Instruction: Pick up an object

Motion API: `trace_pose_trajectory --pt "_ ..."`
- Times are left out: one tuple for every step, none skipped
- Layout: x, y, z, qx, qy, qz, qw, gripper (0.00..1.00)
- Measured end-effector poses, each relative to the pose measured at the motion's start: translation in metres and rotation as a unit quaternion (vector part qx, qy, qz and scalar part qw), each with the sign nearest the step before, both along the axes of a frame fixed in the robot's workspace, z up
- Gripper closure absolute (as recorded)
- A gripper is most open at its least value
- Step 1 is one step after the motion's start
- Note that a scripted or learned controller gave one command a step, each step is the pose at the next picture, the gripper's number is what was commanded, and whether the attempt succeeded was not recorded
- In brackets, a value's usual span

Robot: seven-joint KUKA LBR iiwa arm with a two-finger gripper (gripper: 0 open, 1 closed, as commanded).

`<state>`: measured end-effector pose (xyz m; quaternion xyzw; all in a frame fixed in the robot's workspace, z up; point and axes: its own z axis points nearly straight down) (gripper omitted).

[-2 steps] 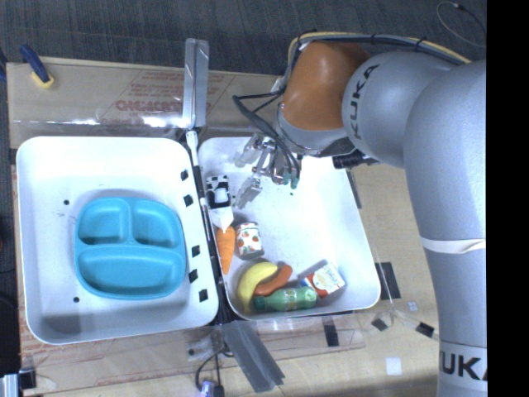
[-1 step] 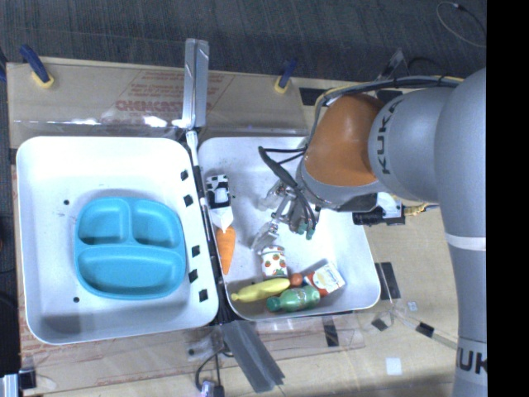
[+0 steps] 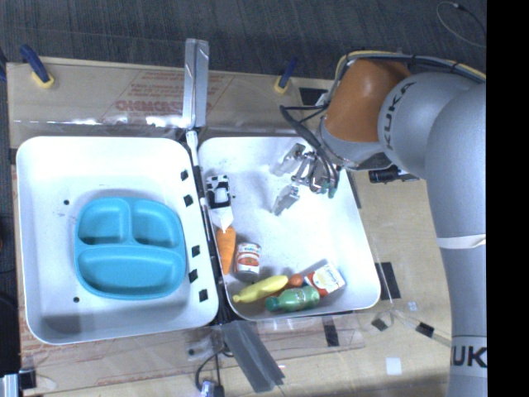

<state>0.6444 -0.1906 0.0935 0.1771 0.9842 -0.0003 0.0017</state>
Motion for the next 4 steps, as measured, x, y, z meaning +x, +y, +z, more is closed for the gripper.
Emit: trace_pose_trajectory --pt "-0.032 -0.008 0.000 0.0001 0.001 0.227 0.9739 0.00" --pt "-0.004 -0.017 0.015 -0.0017 -0.001 0.321 0.9471 0.00" --pt "-0.004 -0.017 0.015 -0.0017 -0.001 0.321 0.9471 0.00" --pt "-0.099 -0.005 -0.001 -0.0003 0.000 0.358 0.9337 0.00"
